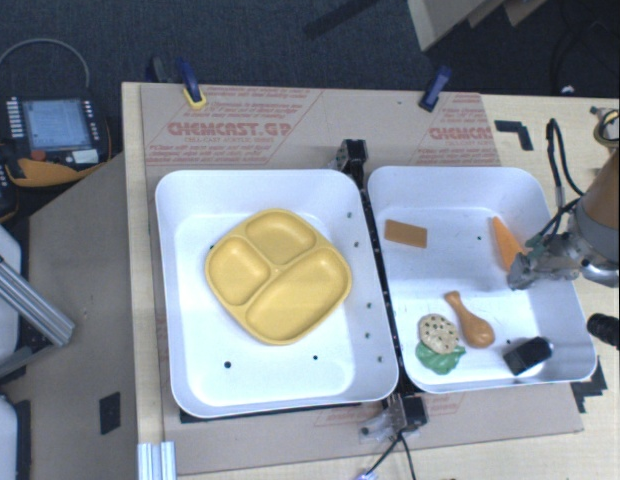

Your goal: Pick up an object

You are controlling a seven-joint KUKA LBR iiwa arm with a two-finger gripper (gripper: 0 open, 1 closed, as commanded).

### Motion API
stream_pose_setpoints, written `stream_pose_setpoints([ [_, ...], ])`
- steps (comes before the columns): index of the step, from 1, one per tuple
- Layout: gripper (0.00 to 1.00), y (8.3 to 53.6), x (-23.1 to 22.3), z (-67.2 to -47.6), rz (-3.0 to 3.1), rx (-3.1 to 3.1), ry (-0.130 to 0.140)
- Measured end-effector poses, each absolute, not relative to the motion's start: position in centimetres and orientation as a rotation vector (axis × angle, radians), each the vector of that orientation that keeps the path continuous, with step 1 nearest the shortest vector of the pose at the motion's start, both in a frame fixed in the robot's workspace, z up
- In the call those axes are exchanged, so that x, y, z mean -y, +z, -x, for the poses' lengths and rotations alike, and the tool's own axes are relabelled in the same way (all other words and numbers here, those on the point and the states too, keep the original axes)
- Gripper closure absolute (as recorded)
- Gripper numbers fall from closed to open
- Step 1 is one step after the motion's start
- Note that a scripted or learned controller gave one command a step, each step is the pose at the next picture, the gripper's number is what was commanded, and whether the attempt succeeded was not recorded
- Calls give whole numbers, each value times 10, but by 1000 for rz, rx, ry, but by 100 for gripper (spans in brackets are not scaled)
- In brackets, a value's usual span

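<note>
Carrot point(504, 241), slim, orange, tapered, slanted beside right bin's wall point(546, 200)

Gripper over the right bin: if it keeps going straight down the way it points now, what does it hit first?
Most likely the orange carrot-like piece by the right bin's far wall: the gripper sits just beside its lower end. Depth is unclear, so it could land on bare bin floor next to it.

Yellow divided plate point(278, 273); white bins point(180, 298); orange carrot point(504, 242); tan drumstick point(469, 319); speckled cookie point(438, 333).
</note>
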State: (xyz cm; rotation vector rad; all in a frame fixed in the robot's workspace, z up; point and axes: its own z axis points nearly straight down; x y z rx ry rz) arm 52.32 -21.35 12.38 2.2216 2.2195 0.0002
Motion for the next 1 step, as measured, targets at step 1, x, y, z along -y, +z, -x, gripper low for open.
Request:
stream_pose_setpoints([
  [1, 100, 188, 215, -522, -2215, -2217, 4],
])
